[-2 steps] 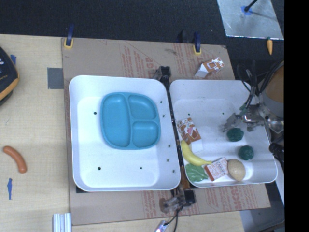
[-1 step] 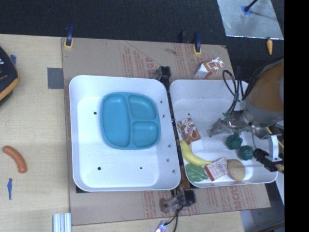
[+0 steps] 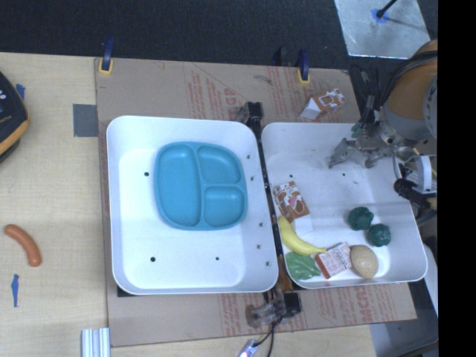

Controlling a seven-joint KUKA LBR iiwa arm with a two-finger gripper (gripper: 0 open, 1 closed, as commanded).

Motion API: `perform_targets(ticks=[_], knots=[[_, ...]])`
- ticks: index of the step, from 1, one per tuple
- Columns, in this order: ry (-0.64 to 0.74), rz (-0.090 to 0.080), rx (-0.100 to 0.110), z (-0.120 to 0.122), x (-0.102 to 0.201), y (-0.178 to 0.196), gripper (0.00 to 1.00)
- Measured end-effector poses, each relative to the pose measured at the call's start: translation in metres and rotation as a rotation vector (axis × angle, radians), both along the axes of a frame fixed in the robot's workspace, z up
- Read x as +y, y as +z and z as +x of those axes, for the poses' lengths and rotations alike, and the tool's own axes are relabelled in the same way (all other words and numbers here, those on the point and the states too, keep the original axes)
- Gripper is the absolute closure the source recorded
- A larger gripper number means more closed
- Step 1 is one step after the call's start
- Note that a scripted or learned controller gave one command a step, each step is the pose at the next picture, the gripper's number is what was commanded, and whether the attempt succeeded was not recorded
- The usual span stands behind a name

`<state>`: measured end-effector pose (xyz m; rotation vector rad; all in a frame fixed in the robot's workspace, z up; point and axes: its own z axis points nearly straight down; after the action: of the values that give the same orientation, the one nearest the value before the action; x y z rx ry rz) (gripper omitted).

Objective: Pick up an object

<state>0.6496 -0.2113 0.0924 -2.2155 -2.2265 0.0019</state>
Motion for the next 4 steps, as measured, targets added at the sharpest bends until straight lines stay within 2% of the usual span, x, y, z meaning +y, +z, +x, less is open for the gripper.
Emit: perform_targets(ticks=[1,2,3,4], knots=[[-0.002,0.001,0.000,-0.077,0.030,0.105,0.00],[-0.001,0.000,0.003,-0.100,-0.001,0.043,0.00],[0.000,0.001,0.003,-0.152,0.035,-0.001,0.00],[-0.002,0.000,0.000,-0.084,0.012,0.000,0.00]])
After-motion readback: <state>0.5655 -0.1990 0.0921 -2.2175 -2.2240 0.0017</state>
